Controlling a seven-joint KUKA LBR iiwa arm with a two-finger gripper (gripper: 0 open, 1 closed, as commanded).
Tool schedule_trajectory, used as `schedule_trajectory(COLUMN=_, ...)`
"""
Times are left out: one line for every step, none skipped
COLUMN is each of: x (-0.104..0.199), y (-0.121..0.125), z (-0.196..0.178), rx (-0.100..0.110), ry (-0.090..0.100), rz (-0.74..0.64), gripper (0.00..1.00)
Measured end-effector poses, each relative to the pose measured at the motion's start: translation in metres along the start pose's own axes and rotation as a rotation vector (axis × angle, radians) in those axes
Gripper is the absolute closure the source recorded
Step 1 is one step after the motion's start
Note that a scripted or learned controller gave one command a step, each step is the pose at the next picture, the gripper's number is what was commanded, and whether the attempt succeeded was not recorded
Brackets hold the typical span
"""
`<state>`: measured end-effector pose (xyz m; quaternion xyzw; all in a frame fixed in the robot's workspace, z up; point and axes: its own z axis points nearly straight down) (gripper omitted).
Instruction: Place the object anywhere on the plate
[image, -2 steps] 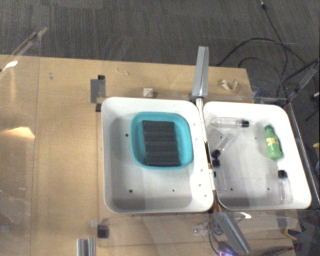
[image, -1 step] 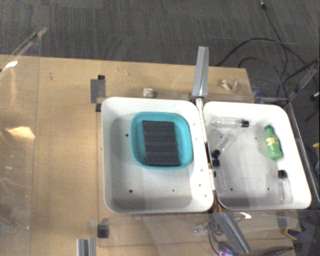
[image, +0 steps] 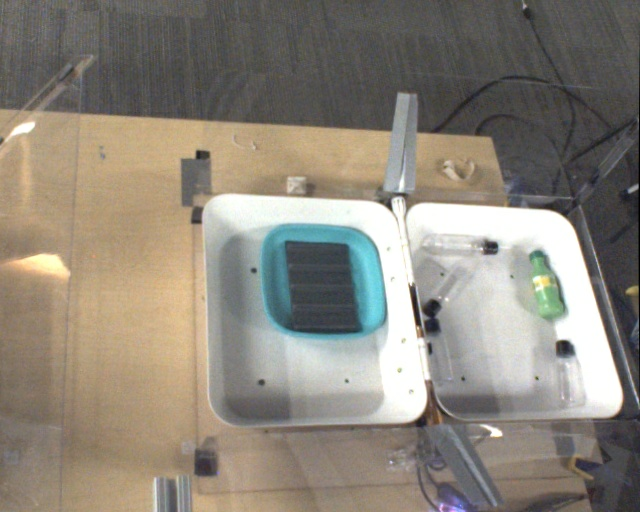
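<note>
Camera view: clear tubes (image: 459, 244) in the right bin (image: 600, 330) are hard to make out. Green bottle (image: 546, 286) lies there; teal plate (image: 324, 281) occupies the left bin (image: 230, 330). End effector state: cannot tell.

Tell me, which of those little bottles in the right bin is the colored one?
The green bottle, lying near the right bin's far right side. The other bottles there are clear with dark caps.

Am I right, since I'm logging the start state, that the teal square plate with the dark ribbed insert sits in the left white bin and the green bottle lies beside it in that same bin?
Not quite. The camera view shows the teal square plate with the dark ribbed insert in the left white bin, but the green bottle lies in the right white bin, not the left one.
</note>
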<state>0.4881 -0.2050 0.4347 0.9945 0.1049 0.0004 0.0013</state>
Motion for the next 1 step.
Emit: schedule_trajectory(x=0.0, y=0.0, z=0.0, rx=0.0, ry=0.0, rz=0.0, gripper=0.0)
